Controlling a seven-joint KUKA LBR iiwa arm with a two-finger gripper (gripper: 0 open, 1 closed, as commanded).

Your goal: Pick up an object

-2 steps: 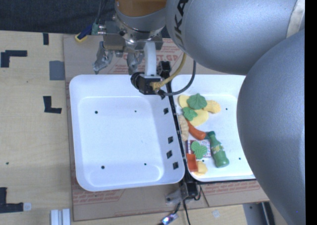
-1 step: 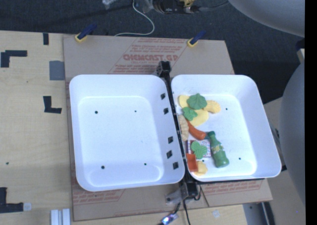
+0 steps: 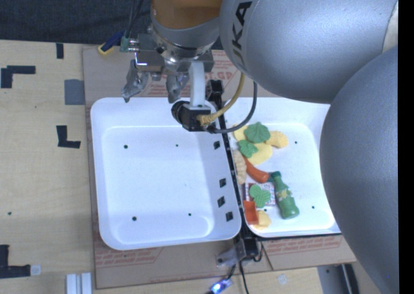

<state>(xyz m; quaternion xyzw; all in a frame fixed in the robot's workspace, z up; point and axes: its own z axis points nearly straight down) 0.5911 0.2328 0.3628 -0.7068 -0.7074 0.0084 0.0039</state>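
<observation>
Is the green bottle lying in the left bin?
No, the green bottle lies in the right bin, next to the other small toys.

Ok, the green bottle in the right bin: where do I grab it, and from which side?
Probably from straight above, fingers across the green bottle's body, just below its neck. It lies flat, running up-down in the view, with bare bin floor to its right; a card crowds its left.

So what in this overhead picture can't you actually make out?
- Right bin: its far-right part is covered by the grey arm.
- The pile of toys: overlapping and too small to name each one.
- End effector: whether its fingers are open or closed is unclear from this slant.
</observation>
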